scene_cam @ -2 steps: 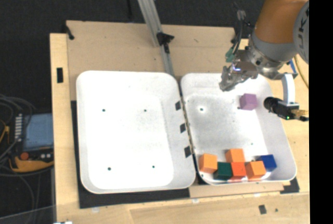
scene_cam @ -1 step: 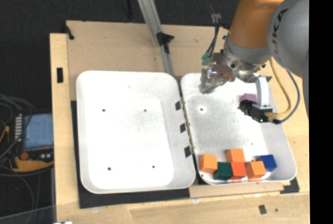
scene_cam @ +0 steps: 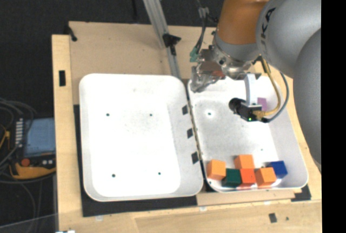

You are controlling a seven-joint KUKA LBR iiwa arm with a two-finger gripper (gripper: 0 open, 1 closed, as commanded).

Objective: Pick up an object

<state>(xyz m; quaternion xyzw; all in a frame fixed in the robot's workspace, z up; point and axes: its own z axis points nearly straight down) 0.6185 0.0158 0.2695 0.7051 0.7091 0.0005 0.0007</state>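
The big grey arm [scene_cam: 294,26] comes in from the right and bends down over the far end of the right bin [scene_cam: 281,134]. Its orange band [scene_cam: 243,5] sits just above the wrist. The gripper [scene_cam: 203,78] hangs low near the bin's top left corner — close to the wall between the two bins. I cannot tell how its jaws stand.

The blocks lie well apart from it, bunched at the near end of the right bin — orange blocks [scene_cam: 247,170], a green block [scene_cam: 233,177] and a blue block [scene_cam: 278,168]. The left bin [scene_cam: 132,134] sits just beside it.
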